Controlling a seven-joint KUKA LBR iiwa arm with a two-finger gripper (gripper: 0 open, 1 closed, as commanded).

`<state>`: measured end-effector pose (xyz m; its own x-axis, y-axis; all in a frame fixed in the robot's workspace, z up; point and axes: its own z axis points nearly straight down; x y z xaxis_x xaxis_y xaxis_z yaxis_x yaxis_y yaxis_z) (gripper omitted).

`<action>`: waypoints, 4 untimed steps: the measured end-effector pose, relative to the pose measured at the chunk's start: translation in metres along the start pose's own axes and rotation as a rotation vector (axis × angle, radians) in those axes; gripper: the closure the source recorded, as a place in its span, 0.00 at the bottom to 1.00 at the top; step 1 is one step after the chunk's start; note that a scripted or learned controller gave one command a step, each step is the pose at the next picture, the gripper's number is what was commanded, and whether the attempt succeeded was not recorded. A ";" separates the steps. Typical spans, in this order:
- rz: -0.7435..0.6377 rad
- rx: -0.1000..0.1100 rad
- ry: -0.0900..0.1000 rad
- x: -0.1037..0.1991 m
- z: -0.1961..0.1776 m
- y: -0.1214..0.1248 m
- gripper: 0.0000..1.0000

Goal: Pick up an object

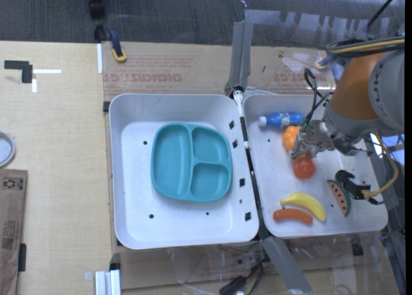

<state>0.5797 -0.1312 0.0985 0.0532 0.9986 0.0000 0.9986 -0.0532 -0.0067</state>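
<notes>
The right bin (270, 178) holds several toy foods. A blue bottle (281, 120) lies at its back, with an orange fruit (291, 137) just in front of it. A red round fruit (304, 169) sits mid-bin. A yellow banana (305, 203) and a red-orange sausage-shaped piece (293, 216) lie near the front, and a watermelon slice (338, 198) is at the right. My gripper (305, 149) hangs low between the orange fruit and the red fruit, just above the red one. Nothing is seen held in it.
The left bin (129, 178) holds a teal divided plate (191, 161). A raised divider (246, 152) separates the two bins. The arm's grey body and orange band (364, 91) cover the right bin's back right corner, with cables trailing beside it.
</notes>
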 end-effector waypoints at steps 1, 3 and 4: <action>0.126 -0.005 -0.001 0.053 -0.093 0.027 1.00; 0.156 -0.015 0.000 0.008 -0.007 0.077 0.00; 0.179 -0.022 0.002 -0.012 -0.004 0.079 0.00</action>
<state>0.6577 -0.1474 0.1017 0.2300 0.9732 0.0029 0.9731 -0.2300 0.0151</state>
